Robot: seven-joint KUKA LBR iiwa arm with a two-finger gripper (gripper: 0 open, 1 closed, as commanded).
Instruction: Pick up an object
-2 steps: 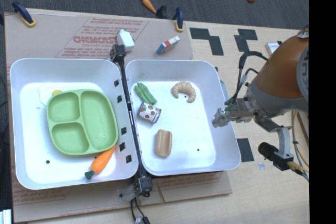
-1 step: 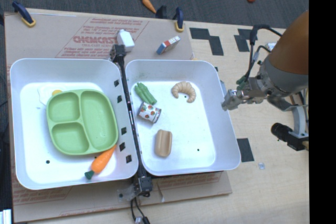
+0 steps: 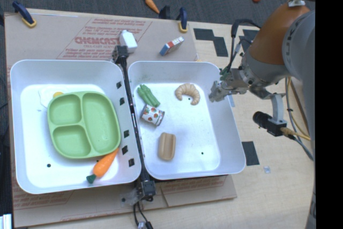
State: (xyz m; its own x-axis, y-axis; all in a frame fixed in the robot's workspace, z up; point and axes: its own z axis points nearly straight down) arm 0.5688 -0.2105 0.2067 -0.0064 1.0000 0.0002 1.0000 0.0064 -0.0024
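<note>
The grey metal gripper (image 3: pixel 218 90) hangs at three o'clock of the curved tan croissant (image 3: pixel 188 92), grip hard to tell.

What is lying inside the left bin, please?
The left bin holds a green divided plate and a toy carrot. A yellow item peeks from behind the plate, mostly covered.

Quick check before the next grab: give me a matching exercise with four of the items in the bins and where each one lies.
Things:
1. croissant
2. carrot
3. can
4. green tray

Places:
A. left bin, near its front edge
B. right bin, far side, nearest the gripper
C. middle of the left bin
D. right bin, close to the divider between the bins

Pairs: 1-B, 2-A, 3-D, 4-C
</note>
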